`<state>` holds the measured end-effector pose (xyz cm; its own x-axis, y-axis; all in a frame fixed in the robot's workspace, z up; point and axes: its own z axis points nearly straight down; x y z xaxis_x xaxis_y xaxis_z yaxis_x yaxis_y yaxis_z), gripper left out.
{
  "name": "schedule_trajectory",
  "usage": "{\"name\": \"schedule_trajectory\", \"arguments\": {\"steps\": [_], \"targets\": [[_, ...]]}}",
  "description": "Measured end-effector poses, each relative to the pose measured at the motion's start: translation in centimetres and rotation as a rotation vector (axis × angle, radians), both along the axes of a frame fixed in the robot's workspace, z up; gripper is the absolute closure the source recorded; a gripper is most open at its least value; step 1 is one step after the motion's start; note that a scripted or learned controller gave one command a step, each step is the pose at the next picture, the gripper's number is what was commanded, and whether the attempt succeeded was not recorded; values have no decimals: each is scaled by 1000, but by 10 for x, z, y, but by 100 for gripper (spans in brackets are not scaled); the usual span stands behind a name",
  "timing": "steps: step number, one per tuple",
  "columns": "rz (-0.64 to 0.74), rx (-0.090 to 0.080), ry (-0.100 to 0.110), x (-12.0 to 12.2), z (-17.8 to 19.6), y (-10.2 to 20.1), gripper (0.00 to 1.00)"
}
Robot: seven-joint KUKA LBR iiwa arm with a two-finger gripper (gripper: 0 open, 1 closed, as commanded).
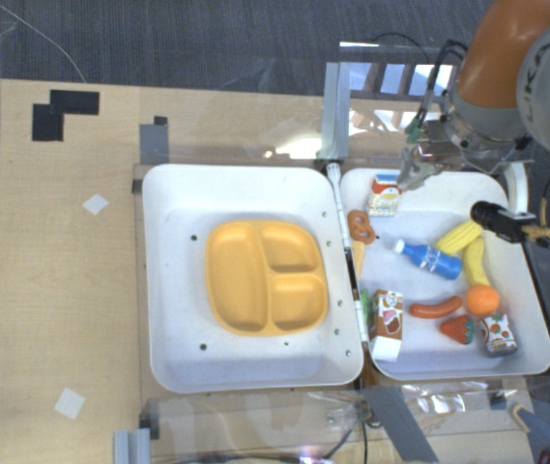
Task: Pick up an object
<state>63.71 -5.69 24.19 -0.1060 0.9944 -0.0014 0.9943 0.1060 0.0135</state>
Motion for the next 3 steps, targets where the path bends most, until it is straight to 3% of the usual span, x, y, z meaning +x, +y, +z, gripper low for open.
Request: {"name": "schedule_trajectory", "arguments": {"steps": [1, 2, 3], "targets": [[-2, -1, 7, -1, -4, -1, 0], [-359, 1, 15, 13, -99, -53, 0], [-405, 3, 13, -3, -139, -27, 0]]}}
